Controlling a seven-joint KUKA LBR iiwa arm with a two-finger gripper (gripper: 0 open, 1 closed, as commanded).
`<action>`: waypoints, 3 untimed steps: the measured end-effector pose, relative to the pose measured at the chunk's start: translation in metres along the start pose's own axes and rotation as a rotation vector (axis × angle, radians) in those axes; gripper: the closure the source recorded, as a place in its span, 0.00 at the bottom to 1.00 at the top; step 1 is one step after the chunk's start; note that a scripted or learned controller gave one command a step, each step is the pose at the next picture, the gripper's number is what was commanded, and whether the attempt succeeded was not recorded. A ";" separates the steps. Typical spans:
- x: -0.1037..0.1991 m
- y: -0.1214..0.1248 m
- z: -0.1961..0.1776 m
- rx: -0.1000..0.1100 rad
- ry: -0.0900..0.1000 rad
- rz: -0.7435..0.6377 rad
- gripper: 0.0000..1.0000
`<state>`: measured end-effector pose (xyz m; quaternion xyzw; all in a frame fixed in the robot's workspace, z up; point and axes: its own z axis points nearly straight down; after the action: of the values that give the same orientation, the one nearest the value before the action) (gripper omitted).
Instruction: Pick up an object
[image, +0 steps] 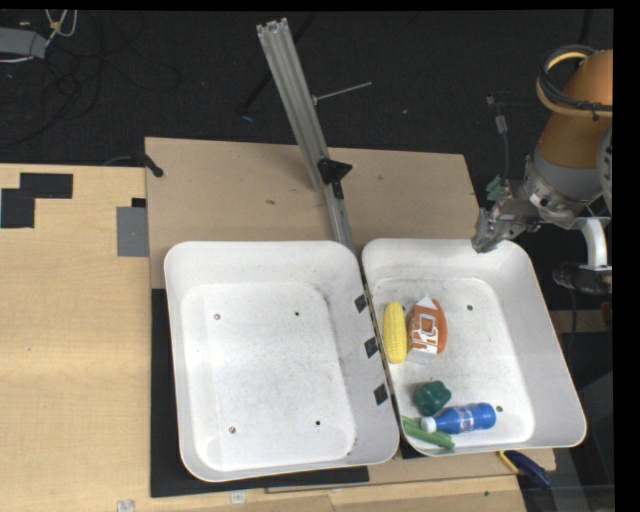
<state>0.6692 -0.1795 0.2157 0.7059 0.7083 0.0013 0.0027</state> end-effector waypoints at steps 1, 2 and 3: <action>-0.001 0.001 -0.040 0.002 0.001 -0.001 1.00; 0.053 -0.010 -0.047 0.008 0.004 -0.001 1.00; 0.102 -0.025 -0.051 0.009 0.004 0.000 1.00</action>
<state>0.6440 -0.0774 0.2659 0.7058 0.7084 -0.0002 -0.0020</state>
